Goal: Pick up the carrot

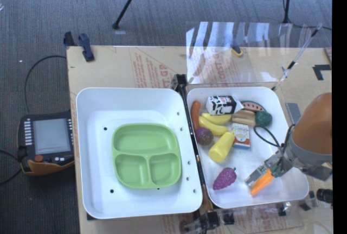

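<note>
The brown board surface (135, 67) carries two shallow white plastic bins side by side, the left bin (95, 119) and the right bin (282, 184). One pale green three-compartment plastic tray (146, 154) lies in the left bin. The grey arm with its orange band (317, 132) reaches in at the right, and its pincer (267, 172) is down at the near right part of the right bin, clenched on the small orange toy carrot (261, 182), whose upper end sits between the fingers. The carrot is one of a kind here, a short tapered orange piece, bright and smooth; its long axis runs on a slant, from the pincer at upper right down to its free end at lower left, which points toward the near edge of the bin. Farther in the same bin lie one yellow squeeze bottle (222, 146), one yellow banana (212, 124), one black-and-white milk carton (222, 103), one purple bunch of grapes (224, 178), one slim orange-red sausage-shaped toy (195, 114), one watermelon slice (251, 105), one small printed box (241, 135), one tan bread-like piece (244, 117), one dark green lump (263, 118) and one dark purple round fruit (204, 136). The grapes lie near the carrot, to its left, apart from it.
</note>
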Tool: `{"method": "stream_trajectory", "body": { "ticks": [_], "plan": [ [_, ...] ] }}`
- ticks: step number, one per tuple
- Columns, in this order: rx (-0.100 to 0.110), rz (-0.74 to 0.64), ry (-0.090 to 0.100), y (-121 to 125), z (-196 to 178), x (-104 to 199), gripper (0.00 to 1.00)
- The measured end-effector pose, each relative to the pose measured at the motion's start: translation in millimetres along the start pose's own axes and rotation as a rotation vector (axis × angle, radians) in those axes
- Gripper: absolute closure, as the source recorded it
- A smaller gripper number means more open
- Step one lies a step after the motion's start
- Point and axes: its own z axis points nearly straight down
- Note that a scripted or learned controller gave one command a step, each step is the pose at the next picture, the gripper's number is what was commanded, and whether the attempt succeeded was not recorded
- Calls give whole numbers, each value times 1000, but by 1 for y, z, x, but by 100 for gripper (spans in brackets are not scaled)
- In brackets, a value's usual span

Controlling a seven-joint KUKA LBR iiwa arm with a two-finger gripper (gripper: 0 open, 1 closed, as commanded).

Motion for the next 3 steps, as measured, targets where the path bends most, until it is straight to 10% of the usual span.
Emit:
{"method": "stream_trajectory", "body": {
  "ticks": [1,2,3],
  "plan": [
    [2,8,7,1,-6,1,100],
    [-5,215,-4,37,-115,60,100],
    [1,217,-2,35,-113,60,0]
  ]
}}
